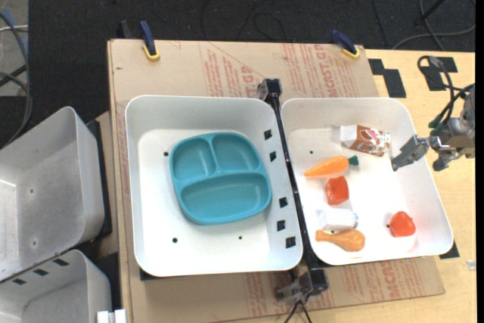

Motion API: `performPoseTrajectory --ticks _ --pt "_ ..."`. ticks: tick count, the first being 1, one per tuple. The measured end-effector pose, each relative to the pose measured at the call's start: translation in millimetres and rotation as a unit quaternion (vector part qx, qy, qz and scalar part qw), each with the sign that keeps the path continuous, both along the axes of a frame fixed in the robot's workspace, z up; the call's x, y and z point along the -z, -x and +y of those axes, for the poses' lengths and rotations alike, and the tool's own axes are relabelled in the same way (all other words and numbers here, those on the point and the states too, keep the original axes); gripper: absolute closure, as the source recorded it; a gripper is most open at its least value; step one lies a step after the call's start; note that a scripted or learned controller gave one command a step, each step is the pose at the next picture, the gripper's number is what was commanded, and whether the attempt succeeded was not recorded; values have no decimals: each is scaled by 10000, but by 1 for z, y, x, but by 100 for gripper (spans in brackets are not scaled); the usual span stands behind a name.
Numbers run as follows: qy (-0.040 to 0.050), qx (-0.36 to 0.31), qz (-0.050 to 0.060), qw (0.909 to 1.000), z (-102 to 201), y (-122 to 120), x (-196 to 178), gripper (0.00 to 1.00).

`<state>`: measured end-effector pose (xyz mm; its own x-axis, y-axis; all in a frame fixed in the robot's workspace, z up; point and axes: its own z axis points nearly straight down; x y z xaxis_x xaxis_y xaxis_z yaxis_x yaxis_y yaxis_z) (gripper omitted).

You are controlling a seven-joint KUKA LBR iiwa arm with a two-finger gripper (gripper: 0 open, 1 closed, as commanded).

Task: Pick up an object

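we see the claw (412, 151) at the right bin's (393, 111) right rim, holding nothing; we cannot tell its opening. in that bin lie a carrot (327, 166), red pepper (401, 224), red block (337, 190), snack packet (370, 139) and drumstick (342, 239). the left bin (144, 163) holds a teal tray (219, 177).

Red printed lettering runs across the cardboard sheet (227, 64) under the bins, upside down and too blurred to read.
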<state>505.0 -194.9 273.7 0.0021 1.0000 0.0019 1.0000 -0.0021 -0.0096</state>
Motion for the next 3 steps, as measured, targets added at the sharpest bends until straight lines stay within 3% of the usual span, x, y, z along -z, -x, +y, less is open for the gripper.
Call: performPoseTrajectory --ticks 1,3 --pt "11 -15 -46 10000 0 -2 -5 0" --pt "3 5 -23 10000 2 12 96 0"
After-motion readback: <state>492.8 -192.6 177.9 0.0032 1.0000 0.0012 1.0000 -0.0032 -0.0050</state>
